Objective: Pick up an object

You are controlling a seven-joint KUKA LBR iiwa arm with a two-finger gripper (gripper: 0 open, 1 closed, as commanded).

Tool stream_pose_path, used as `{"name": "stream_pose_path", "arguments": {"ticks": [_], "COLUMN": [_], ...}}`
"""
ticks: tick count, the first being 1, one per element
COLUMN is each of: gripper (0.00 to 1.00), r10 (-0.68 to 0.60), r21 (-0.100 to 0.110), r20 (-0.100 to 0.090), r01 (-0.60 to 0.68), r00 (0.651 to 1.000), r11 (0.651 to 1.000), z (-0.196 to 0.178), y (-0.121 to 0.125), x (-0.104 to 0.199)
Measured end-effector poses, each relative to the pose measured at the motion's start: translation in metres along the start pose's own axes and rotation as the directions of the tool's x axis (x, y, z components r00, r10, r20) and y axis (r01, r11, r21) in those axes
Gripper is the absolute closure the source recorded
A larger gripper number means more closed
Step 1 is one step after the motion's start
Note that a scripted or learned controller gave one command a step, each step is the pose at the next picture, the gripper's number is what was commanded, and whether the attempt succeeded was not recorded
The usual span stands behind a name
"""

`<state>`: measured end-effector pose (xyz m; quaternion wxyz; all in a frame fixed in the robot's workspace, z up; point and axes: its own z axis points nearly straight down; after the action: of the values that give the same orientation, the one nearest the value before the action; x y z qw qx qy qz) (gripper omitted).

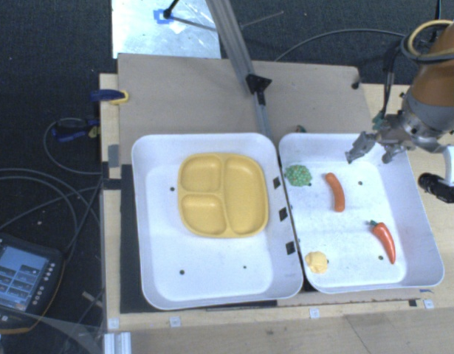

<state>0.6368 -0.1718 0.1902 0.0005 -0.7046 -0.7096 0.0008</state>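
I see a yellow divided plate (223,195) in the left bin (156,271); the right bin (418,268) holds broccoli (298,175), sausage (335,192), carrot (384,240), a yellow piece (317,262); gripper (377,152) spread, holding nothing, over the far rim.

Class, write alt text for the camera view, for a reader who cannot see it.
A robot hand hovers over the far edge of the right bin, which holds a sausage, broccoli, a carrot and a yellow piece. The left bin holds a yellow divided plate.

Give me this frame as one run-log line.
phase: pre-grasp | gripper: open, above right bin far edge, holding nothing | right bin: sausage, carrot, broccoli, yellow piece | left bin: yellow tray
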Motion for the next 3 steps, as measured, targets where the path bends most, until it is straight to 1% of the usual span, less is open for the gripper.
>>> {"name": "stream_pose_path", "arguments": {"ticks": [1, 2, 3], "gripper": [0.0, 0.0, 1.0], "r10": [0.0, 0.002, 0.0], "r21": [0.001, 0.0, -0.007], "r20": [-0.001, 0.0, 0.001], "r01": [0.0, -0.002, 0.0], "r00": [1.0, 1.0, 1.0], "r11": [1.0, 1.0, 1.0], "z": [0.062, 0.101, 0.088], "y": [-0.001, -0.001, 0.001], "x": [0.005, 0.005, 0.005]}}
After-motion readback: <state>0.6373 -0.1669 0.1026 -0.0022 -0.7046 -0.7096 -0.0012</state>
